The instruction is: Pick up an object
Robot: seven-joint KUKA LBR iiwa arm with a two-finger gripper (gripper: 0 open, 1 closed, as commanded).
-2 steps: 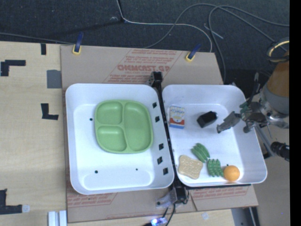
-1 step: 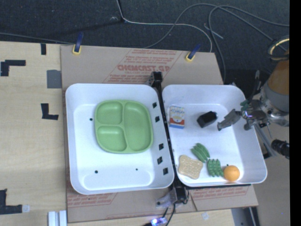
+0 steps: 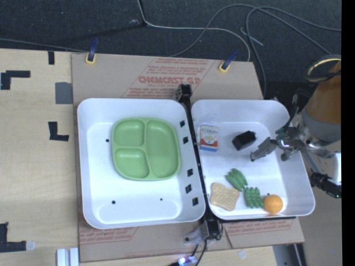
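The right bin [image 3: 280,113] holds a small white, blue and red box [image 3: 208,137], a black block [image 3: 244,140], two green vegetable pieces [image 3: 237,178] [image 3: 253,197], a tan cracker [image 3: 224,196] and an orange ball [image 3: 273,204]. My gripper [image 3: 270,153] hangs over the right side of this bin, just right of the black block and apart from it. It is open, with one finger [image 3: 259,152] pointing left toward the block, and nothing sits between the fingers.
A green divided plate [image 3: 147,148] lies in the left bin [image 3: 89,165]. A black divider strip [image 3: 191,148] runs between the bins. Cables [image 3: 222,15] cross the dark floor behind, and the arm's grey body [image 3: 324,112] stands at the right bin's edge.
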